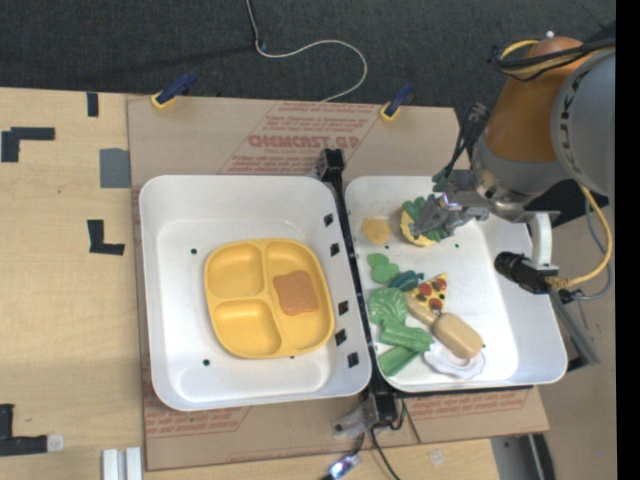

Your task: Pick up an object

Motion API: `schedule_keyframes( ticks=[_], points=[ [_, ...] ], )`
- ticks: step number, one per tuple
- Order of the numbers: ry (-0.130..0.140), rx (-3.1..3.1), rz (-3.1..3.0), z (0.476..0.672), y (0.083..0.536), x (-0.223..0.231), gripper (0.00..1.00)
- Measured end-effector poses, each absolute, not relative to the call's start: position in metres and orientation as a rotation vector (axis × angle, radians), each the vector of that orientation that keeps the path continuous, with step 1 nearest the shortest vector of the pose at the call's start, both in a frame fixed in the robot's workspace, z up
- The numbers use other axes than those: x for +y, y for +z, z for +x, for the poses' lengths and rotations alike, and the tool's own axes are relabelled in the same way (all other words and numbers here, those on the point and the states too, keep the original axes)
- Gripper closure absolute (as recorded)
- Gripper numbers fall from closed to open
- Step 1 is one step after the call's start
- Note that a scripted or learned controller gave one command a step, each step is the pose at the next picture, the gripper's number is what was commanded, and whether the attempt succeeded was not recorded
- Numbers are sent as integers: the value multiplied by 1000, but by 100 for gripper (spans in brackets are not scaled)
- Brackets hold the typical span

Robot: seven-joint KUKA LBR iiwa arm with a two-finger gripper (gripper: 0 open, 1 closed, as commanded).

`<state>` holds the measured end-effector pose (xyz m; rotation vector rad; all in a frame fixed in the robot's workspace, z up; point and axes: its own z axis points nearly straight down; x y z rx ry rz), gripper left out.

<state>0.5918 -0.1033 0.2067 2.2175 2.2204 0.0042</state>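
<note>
Gripper (440, 213) was down at the far end of the right bin (520, 363), directly over the green-and-yellow toy (418, 220), apparently positioned to grab it; grip state unclear, cannot tell from this angle.

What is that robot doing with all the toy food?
The robot arm reaches in from the right, and its claw is down at a green and yellow toy near the back of the right bin. Whether it has really grabbed the toy is hard to tell. More pretend food lies in that bin: green leafy pieces, a pizza slice and a bread roll. In the left bin sits a yellow divided plate with a brown piece in one section.
</note>
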Motion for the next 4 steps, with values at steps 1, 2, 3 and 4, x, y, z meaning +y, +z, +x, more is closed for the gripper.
schedule_keyframes(
  ticks=[1, 2, 3, 4],
  points=[
    [0, 2223, 2220, 592, 225, -103, 100],
    [-5, 2225, 2222, 555, 216, -73, 100],
    [-4, 2226, 2223, 508, 230, -53, 100],
    [-6, 2225, 2223, 503, 213, -43, 100]
  ],
)
